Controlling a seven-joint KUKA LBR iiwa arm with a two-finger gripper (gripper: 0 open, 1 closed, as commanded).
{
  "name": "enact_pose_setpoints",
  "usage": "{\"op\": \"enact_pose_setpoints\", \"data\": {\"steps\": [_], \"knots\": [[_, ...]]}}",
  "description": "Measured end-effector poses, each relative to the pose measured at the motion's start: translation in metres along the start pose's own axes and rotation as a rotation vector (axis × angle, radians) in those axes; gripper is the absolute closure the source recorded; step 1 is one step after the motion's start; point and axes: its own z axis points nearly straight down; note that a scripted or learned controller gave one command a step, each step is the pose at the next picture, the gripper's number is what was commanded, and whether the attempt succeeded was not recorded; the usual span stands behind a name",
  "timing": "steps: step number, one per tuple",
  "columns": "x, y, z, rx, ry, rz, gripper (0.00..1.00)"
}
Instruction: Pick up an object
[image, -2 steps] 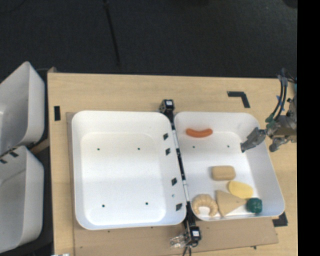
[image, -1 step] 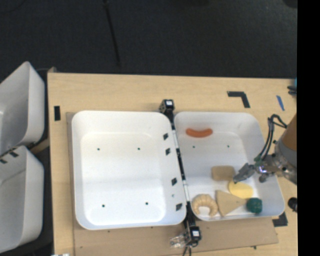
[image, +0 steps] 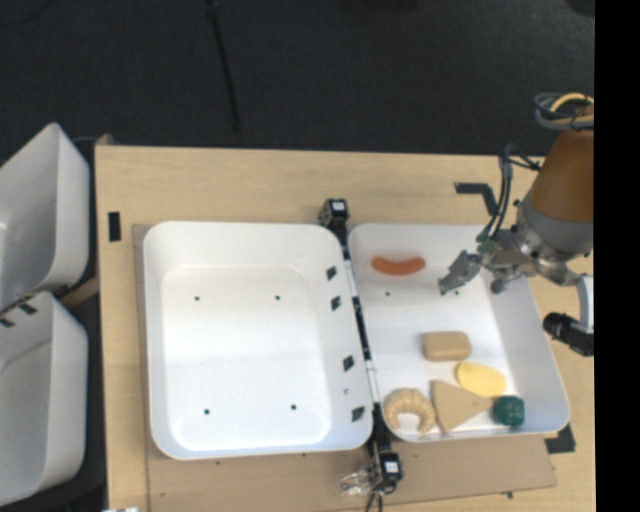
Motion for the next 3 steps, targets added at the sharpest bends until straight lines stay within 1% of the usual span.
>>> {"op": "enact_pose_setpoints", "data": {"steps": [1, 2, 3], "knots": [[-0.018, -0.027, 0.098, 0.006, 0.001, 0.004, 0.0], [-0.018, -0.025, 0.084, 0.001, 0.0, 0.008, 1.0], [0.039, -0.083, 0.101, 0.004, 0.001, 0.009, 1.0]]}}
